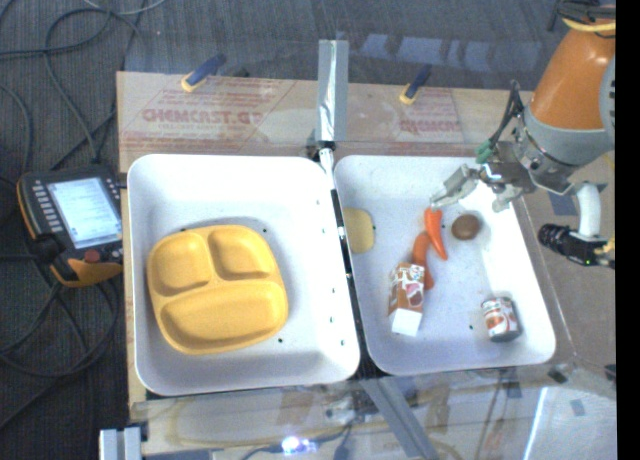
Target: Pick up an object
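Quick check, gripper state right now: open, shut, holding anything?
Gripper: open, holding nothing, poised above the right bin near the carrot.

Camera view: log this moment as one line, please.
end effector above right bin, holding nothing | nearest: carrot, brown ball | yellow tray in left bin

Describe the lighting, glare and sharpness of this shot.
Camera view: even overhead light, soft shadows inside both bins; the white bins look nearly overexposed; a bright glare spot on the bench's front edge; overall slightly soft, so the labels on the carton and can are unreadable.
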{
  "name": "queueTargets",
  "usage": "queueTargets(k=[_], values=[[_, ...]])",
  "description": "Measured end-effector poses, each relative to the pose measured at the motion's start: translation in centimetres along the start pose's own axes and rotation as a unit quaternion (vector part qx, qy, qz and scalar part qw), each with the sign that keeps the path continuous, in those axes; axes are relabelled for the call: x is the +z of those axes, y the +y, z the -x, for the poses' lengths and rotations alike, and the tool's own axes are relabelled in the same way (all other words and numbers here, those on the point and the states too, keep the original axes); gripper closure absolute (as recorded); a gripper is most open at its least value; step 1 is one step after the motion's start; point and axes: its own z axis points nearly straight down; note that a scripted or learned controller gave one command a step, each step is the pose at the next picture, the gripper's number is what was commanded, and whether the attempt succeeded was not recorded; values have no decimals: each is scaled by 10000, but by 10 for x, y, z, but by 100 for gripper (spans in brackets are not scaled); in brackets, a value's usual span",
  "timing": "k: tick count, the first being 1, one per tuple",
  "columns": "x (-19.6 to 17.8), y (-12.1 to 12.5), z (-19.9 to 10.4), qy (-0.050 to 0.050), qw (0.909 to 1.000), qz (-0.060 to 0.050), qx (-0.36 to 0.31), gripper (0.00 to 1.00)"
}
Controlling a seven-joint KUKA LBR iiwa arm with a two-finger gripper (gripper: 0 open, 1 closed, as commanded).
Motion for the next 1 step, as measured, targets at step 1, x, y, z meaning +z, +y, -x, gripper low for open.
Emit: queueTargets(k=[1], values=[[135,66,-14,-17,9992,10,-395,0]])
